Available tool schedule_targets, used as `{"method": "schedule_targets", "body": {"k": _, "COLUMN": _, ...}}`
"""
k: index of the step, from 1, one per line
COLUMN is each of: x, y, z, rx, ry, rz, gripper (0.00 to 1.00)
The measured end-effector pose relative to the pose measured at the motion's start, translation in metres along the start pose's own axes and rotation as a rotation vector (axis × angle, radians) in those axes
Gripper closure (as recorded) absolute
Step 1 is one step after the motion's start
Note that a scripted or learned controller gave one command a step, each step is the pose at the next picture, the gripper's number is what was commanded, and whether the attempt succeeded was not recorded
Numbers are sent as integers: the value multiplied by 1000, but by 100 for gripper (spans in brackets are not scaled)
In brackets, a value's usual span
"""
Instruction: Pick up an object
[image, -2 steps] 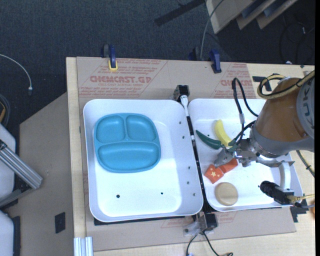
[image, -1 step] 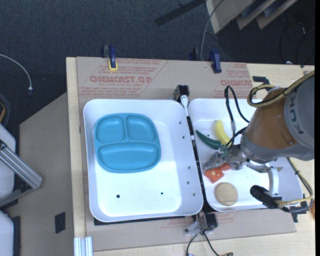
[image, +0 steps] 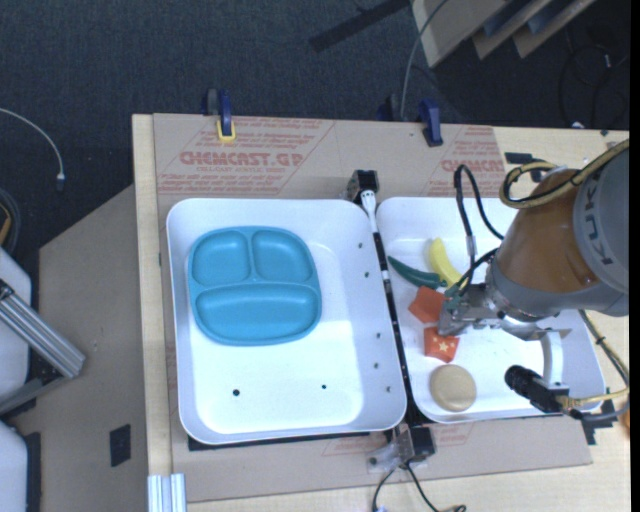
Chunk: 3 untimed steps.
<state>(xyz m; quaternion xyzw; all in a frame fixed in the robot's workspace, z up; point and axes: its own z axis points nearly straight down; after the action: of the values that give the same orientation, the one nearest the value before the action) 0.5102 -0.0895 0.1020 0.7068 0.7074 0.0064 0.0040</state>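
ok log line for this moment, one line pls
arm: over right bin | gripper: down among red pieces | grasp: unconfirmed | left bin: blue plate

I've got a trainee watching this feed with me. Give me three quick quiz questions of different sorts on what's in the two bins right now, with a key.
1. True or false: the blue divided plate lies in the left bin.
2. Multiple choice: what lies nearest the front edge of the right bin? A) the yellow piece B) the round tan object C) the green piece
3. Fill in: the gripper is over the two ____ coloured pieces.

Key: 1 true; 2 B; 3 red. Whether the gripper's grasp has anything in it cannot be judged from this view.
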Motion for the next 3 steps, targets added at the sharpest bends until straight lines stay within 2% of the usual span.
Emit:
{"method": "schedule_targets", "body": {"k": 1, "x": -8, "y": -4, "z": -50, "rx": 9, "ry": -6, "rz": 1, "gripper": 100}}
{"method": "schedule_targets", "body": {"k": 3, "x": -5, "y": 0, "z": -167, "rx": 7, "ry": -5, "rz": -1, "gripper": 100}}
